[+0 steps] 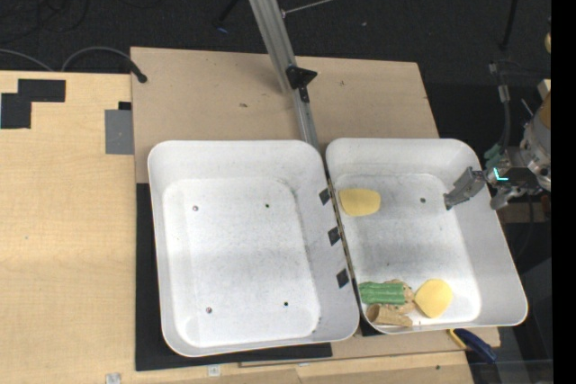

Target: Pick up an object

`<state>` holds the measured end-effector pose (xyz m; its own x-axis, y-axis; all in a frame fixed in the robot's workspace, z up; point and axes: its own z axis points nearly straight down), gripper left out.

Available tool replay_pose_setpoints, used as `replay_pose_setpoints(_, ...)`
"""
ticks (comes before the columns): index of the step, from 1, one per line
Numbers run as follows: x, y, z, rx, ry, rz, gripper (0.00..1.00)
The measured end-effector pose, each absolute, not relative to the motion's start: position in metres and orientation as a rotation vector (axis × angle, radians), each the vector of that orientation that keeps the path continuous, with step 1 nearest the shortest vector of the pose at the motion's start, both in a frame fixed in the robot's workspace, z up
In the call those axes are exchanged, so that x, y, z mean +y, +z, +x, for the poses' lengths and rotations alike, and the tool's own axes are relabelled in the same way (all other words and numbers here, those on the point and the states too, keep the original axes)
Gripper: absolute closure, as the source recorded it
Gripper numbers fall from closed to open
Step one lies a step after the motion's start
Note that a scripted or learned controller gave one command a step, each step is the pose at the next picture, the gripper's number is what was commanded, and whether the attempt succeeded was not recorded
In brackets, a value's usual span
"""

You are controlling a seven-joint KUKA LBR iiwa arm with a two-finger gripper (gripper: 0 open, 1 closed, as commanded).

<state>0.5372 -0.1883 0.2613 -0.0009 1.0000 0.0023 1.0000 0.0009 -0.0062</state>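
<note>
In the right bin (pixel 486 234) lie a pale yellow rounded piece (pixel 360 201) near its left wall, and, at the near edge, a green ridged object (pixel 382 291), a tan piece (pixel 392 313) and a yellow round object (pixel 434 298) close together. My gripper (pixel 481 187) hangs over the right bin's right rim, well apart from all of them. Its two fingers stand spread with nothing between them.
The left bin (pixel 236 243) adjoins the right one, joined by black clips along the shared wall. A slanted aluminium rail (pixel 270 22) rises behind the bins. Light wooden bench lies to the left.
</note>
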Motion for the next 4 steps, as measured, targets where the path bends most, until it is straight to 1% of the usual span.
replay_pose_setpoints(1,-0.189,0.263,0.538,-2.219,0.001,-2.22,0.0)
replay_pose_setpoints(3,-0.181,0.142,0.546,-2.214,0.006,-2.218,0.0)
replay_pose_setpoints(4,-0.181,0.092,0.547,-2.216,0.0,-2.225,0.0)
